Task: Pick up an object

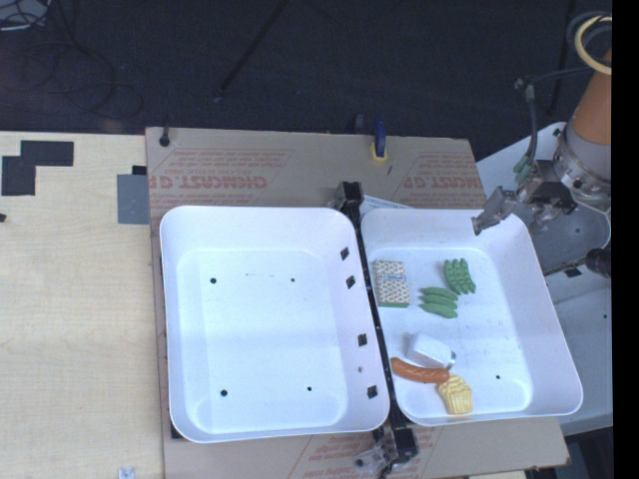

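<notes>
The right bin [519, 257] holds several small items. A patterned square piece [390, 282] lies near its left wall. Two green bean pods [459, 275] [438, 301] lie in the middle. Toward the front are a white block [431, 349], an orange sausage-like piece [419, 371] and a yellow corn piece [454, 395]. My gripper [507, 208] hangs over the bin's far right corner, well away from all the items and above the rim. Nothing is seen held in it.
The left bin [190, 267] sits beside the right one, with black clips [351, 281] along the shared wall. Both rest on a cardboard sheet [260, 168] on the bench. Grey arm hardware [574, 233] stands just right of the right bin.
</notes>
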`<state>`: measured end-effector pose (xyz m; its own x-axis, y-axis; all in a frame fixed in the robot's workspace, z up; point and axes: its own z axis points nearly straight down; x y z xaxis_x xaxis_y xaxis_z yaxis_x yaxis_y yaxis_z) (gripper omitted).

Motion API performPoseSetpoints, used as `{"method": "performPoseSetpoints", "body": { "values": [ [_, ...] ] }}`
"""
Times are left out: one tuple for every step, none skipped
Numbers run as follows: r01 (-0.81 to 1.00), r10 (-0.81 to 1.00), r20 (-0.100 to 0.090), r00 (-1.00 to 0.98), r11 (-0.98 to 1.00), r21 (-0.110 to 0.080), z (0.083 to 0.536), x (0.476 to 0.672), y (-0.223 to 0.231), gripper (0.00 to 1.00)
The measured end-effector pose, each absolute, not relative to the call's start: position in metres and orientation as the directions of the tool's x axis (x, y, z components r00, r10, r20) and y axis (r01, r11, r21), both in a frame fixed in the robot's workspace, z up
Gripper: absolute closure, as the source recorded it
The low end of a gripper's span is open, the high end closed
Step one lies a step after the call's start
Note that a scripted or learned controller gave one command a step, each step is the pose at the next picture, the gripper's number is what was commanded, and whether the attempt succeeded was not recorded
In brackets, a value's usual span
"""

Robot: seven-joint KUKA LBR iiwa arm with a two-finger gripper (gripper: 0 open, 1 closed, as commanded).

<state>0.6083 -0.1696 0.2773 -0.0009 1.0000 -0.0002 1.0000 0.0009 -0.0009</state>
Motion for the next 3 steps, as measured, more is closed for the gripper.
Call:
{"method": "performPoseSetpoints", "body": {
  "values": [
    [1.000,1.000,0.002,0.004,-0.004,-0.007,0.082,0.507,-0.179,0.00],
    [1.000,1.000,0.000,-0.007,0.007,0.016,0.338,0.524,-0.095,0.00],
    [1.000,1.000,0.000,-0.002,0.002,-0.004,0.338,0.522,-0.098,1.00]
  ]
}}
